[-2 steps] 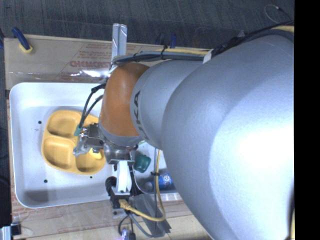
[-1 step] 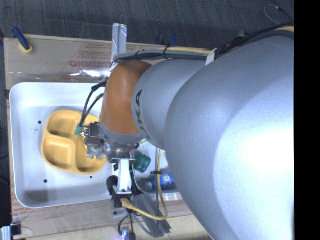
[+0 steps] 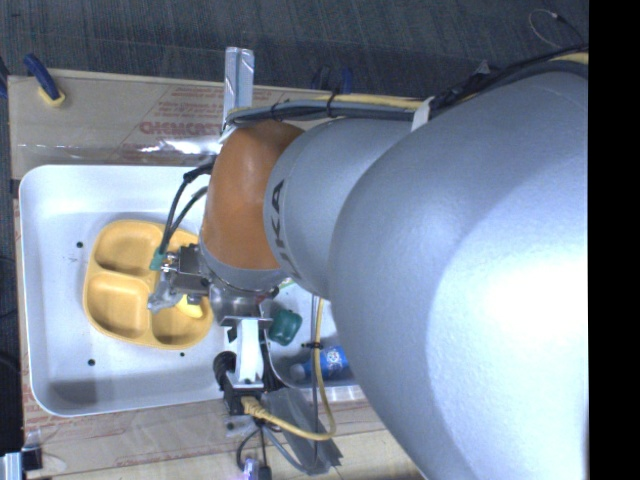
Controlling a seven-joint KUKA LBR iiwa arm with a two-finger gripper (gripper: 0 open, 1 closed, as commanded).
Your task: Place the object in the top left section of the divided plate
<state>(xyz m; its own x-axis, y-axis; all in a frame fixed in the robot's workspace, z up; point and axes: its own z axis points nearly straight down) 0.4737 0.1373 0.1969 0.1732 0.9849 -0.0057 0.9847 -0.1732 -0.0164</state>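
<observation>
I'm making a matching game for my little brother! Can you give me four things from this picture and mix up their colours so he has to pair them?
Things:
1. divided plate
2. bin
3. band above the arm's wrist
4. big arm link

Colours:
A. grey
B. yellow
C. orange
D. white

Pairs: 1-B, 2-D, 3-C, 4-A

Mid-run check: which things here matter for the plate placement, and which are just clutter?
Job:
yellow divided plate in the left white bin
gripper, above the plate's right side

Lying about:
teal object
blue object
cardboard sheet
</observation>
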